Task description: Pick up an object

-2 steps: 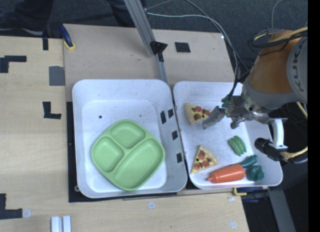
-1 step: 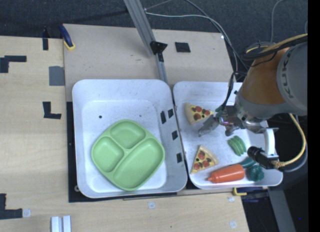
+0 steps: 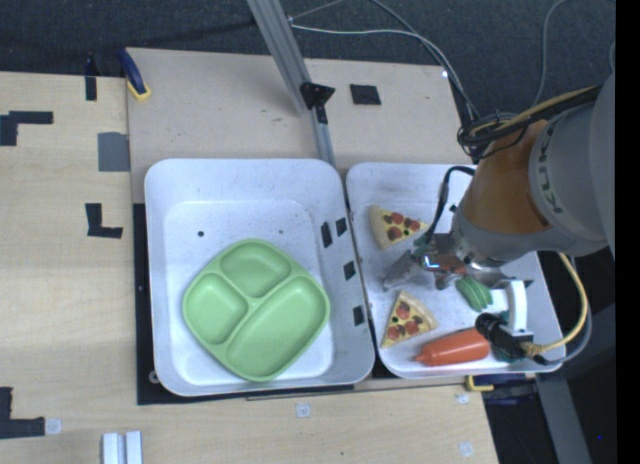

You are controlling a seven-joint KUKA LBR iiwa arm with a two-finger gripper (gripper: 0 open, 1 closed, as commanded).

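A: What is seen from the camera above?

B: The gripper [image 3: 412,264] is down inside the right bin [image 3: 440,174], between 2 pizza slices: an upper slice [image 3: 396,224] and a lower slice [image 3: 407,318]. A carrot [image 3: 455,350] lies near the front rim, a green piece [image 3: 473,294] just beside the wrist. A green plate [image 3: 256,308] sits in the left bin [image 3: 160,282].

A: And the claw?

B: Whether it is spread or pressed together cannot be told; nothing is seen pinched.

A: How should the grasp be done well?

B: 1 slice should probably be chosen and straddled squarely before lifting, since flat pieces are likely missed.
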